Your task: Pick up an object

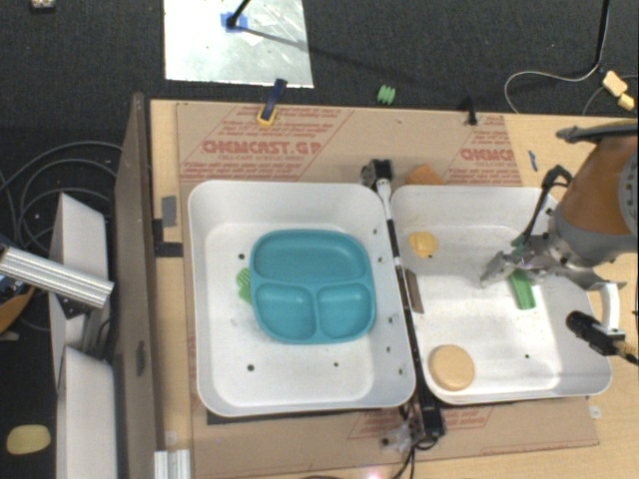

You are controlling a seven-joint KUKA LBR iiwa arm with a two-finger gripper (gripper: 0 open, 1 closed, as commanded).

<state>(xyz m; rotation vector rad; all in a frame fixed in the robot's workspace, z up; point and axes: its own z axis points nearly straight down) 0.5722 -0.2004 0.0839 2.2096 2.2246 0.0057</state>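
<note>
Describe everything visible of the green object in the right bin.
The green object is a small, bright green, oblong piece, plastic by its look, lying tilted on the floor of the right bin, toward its right side. Its upper end sits beneath the end effector, so contact there cannot be judged. Nothing else touches it.
</note>
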